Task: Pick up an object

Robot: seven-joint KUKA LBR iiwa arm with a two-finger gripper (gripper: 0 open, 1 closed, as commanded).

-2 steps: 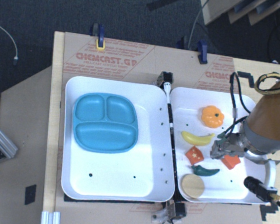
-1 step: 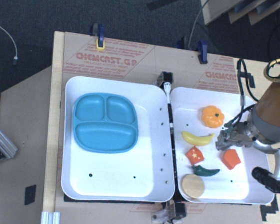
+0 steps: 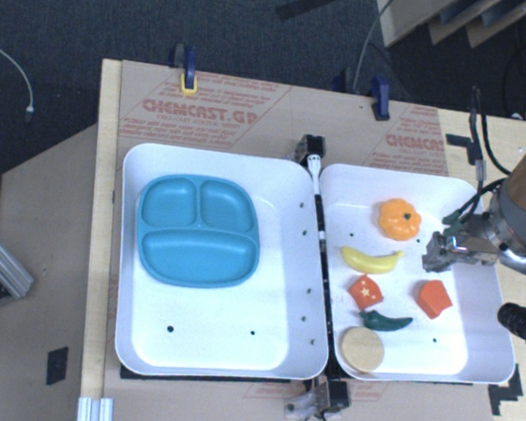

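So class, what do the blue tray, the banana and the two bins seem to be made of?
Blue tray: likely moulded plastic, with a smooth, even colour, soft sheen and rounded compartments.
Banana: probably a plastic toy, being uniformly yellow and slightly glossy, though rubber is possible.
Left bin and right bin: apparently thin white plastic, glossy, with rounded formed rims.

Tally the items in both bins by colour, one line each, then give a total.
Blue: 1, the divided plate
Orange: 1, the pumpkin
Yellow: 1, the banana
Red: 2, the spotted piece and the plain block
Green: 1, the pepper
Tan: 1, the disc
Total: 7
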